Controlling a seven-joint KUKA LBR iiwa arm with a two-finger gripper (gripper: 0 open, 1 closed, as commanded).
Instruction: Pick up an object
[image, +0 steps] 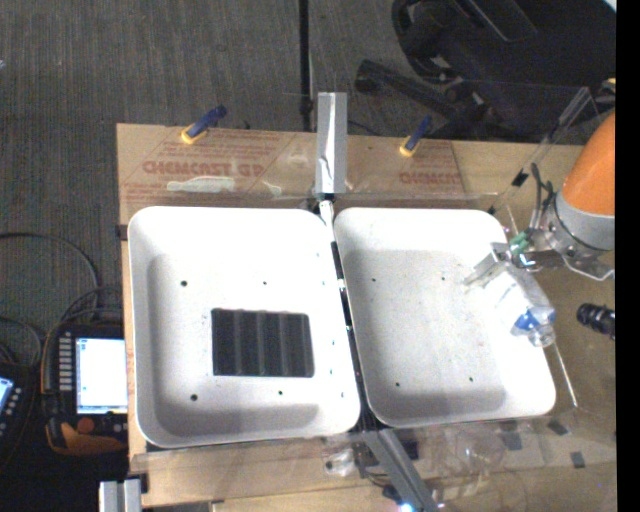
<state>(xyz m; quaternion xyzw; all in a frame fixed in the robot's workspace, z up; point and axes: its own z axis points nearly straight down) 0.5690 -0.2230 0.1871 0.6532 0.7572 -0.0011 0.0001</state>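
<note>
your jaws, open or closed i cannot tell, are hovering at the right bin's (420, 400) rim, while the dark ribbed block (262, 343) is lying flat in the left bin (170, 250), needing a centred descent.

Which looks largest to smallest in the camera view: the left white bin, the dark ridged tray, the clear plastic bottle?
1. left white bin
2. dark ridged tray, lying inside that bin
3. clear plastic bottle, at the right bin's right edge

The bottle's transparent outline is faint, but it is plainly the smallest.
</note>
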